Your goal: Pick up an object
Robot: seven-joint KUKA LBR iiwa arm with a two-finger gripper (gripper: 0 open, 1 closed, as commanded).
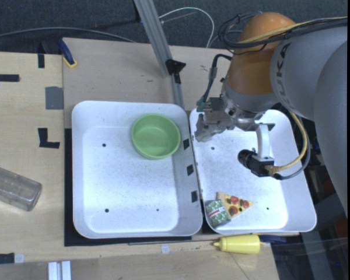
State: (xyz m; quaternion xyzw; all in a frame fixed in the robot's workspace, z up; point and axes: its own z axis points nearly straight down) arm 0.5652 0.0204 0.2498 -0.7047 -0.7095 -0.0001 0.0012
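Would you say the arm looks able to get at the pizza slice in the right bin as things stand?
Probably yes. The pizza slice lies flat and uncovered near the front of the right bin, with a small green packet touching its left end. The claw hovers over the same bin's back left corner, with open floor between them.

We see some letters on the side of the grey arm (283, 69), but they are too small to read. We find no other words or numbers anywhere.
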